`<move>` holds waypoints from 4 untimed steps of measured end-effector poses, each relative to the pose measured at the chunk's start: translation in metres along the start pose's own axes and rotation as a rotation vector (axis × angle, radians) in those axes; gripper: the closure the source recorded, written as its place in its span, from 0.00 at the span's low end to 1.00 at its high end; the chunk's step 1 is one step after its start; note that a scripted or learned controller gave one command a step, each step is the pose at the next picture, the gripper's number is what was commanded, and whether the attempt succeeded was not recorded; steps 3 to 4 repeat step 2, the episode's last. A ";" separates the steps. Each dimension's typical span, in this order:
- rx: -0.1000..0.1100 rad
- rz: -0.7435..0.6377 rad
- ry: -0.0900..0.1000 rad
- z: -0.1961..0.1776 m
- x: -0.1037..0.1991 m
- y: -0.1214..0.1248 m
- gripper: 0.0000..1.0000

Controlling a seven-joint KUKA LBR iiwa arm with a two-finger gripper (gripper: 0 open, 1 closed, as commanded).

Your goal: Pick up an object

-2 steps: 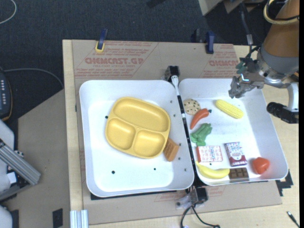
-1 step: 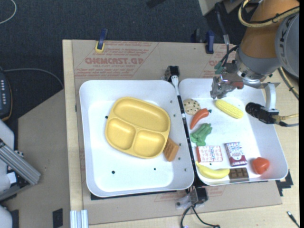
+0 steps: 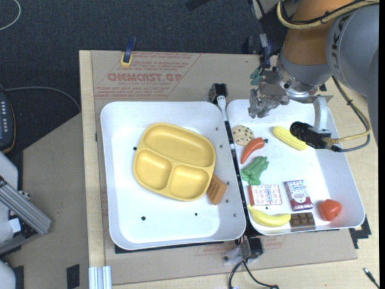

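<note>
banana (image 3: 269,218) front, R bin | board (image 3: 144,77) reads "CHEMCAST GP" | tool (image 3: 260,107) state unclear

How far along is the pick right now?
Nothing looks picked yet. The gripper sits at the far edge of the right bin, with nothing seen between its fingers. The corn, chili pepper and cookie lie in the bin nearby. Descent, grasp and lift remain.

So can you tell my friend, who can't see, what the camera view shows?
A grey and orange robot arm holds its gripper over the top of the right bin, which has toy food: corn, a chili pepper, a cookie, a banana and a tomato. The left bin has a yellow divided plate.
</note>
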State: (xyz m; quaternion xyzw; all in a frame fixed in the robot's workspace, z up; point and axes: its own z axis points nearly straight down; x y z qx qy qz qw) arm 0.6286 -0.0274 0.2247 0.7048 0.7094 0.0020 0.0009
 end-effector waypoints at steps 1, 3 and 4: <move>0.000 0.000 0.000 -0.011 0.054 0.004 1.00; 0.008 0.003 -0.001 0.010 0.083 0.005 1.00; 0.008 0.003 -0.001 0.010 0.083 0.005 1.00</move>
